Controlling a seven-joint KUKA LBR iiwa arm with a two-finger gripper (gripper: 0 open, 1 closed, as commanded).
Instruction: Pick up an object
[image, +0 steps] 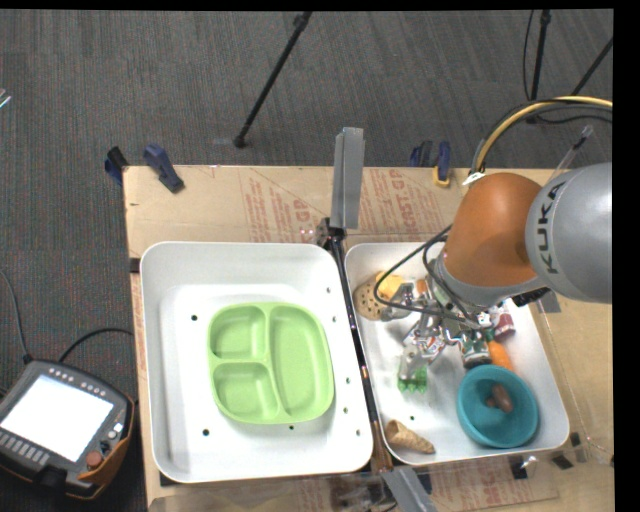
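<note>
Currently, the scene is set out as follows.

Arm: the grey and orange arm (500, 235) is reached in from the right and is held low over the right bin (385, 400).

Gripper: the gripper (437, 338) is seen among the clutter; whether it is spread, pressed together or pinching anything cannot be told.

Candidate objects: a green-tipped item (411, 378) lies just beneath the gripper; a teal bowl (497, 405) with a brown piece inside sits toward the front right corner; an ice-cream cone (410, 436) lies near the front wall; a tan perforated disc (367, 297) and a yellow piece (389, 285) lie by the dividing edge.

Left bin: a green divided plate (270, 362) is held in the left bin (160, 300).

Risks: it is judged that a close could be made on two items at once, since they are crowded; a neighbour could be nudged aside, or the grasp could be missed altogether.

Edges: the bowl rim stands close on the right, so a sideways shift there could strike it.

Open room: bare floor is left at the front centre of the right bin, and a straight lift is judged the clearest path.
</note>
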